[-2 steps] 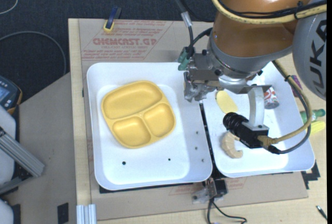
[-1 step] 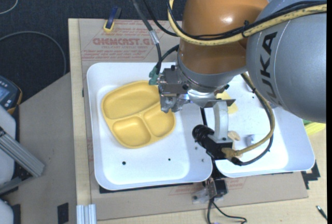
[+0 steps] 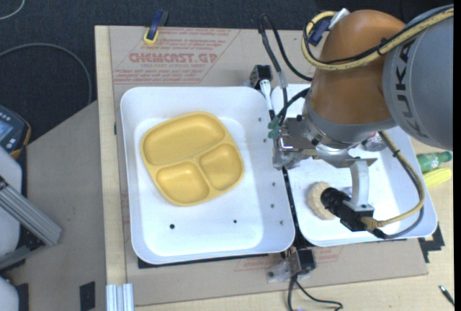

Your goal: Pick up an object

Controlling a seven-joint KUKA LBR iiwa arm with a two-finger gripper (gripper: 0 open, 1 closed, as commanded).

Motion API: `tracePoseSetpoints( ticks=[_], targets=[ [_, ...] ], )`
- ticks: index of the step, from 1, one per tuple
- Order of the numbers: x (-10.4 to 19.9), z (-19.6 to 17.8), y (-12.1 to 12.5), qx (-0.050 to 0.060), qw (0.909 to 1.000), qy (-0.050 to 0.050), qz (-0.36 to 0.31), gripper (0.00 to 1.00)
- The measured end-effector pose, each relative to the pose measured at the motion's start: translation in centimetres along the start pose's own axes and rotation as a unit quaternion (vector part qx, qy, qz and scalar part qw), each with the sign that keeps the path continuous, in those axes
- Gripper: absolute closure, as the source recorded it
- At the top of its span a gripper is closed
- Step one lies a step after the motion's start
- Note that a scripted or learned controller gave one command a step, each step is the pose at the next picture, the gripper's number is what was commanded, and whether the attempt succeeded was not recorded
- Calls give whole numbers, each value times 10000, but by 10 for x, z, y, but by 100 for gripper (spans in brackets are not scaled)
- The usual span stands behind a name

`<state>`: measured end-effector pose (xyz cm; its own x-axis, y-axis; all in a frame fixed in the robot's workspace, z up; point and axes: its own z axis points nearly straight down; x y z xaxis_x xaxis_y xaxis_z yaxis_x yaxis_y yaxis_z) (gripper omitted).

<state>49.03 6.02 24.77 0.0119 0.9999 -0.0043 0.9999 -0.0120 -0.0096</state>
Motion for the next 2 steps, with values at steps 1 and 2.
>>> tracePoseSetpoints(
  ticks=[1,2],
  targets=[
    [24,-122,-12,-119,9999,40,-79,100],
    [71,-186,-13,-96,9999,41,-93,100]
  ],
)
